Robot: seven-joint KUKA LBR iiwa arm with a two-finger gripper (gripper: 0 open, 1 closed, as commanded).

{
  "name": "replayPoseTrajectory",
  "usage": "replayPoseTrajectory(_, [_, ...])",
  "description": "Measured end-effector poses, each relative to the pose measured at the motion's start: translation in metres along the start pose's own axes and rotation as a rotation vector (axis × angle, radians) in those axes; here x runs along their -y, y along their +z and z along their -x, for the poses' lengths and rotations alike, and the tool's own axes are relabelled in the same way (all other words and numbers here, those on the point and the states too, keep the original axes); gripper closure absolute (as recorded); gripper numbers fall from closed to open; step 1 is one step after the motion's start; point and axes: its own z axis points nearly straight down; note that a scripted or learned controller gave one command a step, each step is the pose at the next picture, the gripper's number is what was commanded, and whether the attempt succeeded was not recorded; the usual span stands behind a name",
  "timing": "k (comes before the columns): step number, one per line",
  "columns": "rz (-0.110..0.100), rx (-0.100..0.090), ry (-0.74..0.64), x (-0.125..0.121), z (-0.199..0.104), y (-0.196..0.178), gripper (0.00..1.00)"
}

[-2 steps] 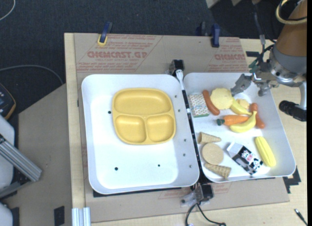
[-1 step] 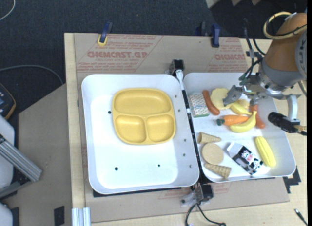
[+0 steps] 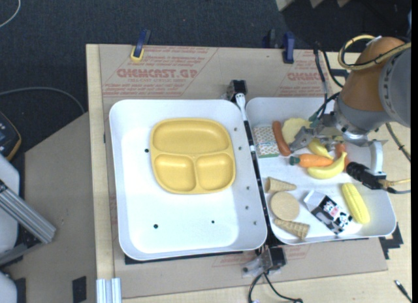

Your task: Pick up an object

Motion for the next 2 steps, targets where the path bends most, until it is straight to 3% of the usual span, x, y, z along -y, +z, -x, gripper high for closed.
replayPoseTrajectory(1, [0.008, 0.002, 0.001, -0.002, 0.001, -0.015, 1.00])
replayPoseTrajectory(2, [0.013, 0.004, -0.001, -0.008, 0.000, -0.077, 1.00])
